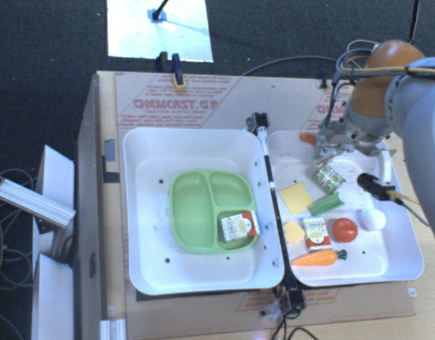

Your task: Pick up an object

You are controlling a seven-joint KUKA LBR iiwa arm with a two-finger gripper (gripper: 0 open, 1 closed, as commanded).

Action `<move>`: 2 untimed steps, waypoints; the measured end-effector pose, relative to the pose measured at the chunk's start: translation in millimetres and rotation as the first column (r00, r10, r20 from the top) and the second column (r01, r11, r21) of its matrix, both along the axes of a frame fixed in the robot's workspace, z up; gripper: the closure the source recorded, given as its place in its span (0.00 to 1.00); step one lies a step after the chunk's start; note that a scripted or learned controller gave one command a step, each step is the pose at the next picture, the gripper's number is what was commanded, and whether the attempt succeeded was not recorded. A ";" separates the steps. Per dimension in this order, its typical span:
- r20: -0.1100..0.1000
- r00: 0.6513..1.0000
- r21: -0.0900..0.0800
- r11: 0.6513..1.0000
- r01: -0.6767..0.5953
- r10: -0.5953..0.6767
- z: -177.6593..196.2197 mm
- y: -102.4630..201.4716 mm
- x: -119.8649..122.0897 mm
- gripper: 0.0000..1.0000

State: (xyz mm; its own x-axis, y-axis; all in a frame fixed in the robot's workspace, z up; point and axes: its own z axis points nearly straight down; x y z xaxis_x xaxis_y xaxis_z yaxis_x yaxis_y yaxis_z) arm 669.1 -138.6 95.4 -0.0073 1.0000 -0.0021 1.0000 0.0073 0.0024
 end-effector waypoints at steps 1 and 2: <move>0.000 1.000 0.000 1.000 -0.001 0.001 -0.2 0.1 0.0 0.00; -0.001 1.000 0.001 1.000 0.006 -0.006 -10.3 -15.2 -0.2 0.00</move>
